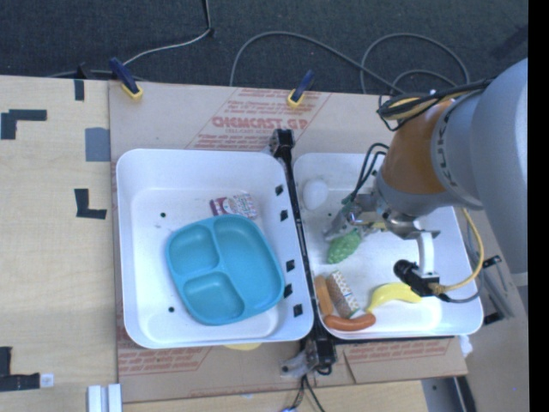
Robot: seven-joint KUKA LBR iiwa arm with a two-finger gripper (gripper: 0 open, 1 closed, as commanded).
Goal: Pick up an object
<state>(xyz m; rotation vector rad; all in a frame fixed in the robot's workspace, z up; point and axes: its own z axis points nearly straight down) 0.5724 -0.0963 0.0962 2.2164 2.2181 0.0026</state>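
your tool [349,221] hangs low in the right bin [455,316], fingers' state unclear. green toy [344,247] just at its 6 o'clock; banana [393,296] at 4; blue tray [225,269] in left bin [137,230].

Two bins [137,256] seen as smooth glossy white plastic, divided plate [225,269] as matt blue plastic, board [171,127] beneath as printed brown cardboard, bench [43,230] as pale wood.

The grey arm [489,136] reaches in from the right, its orange band [416,148] above the wrist. The gripper [350,221] hangs low over the right bin [455,316].
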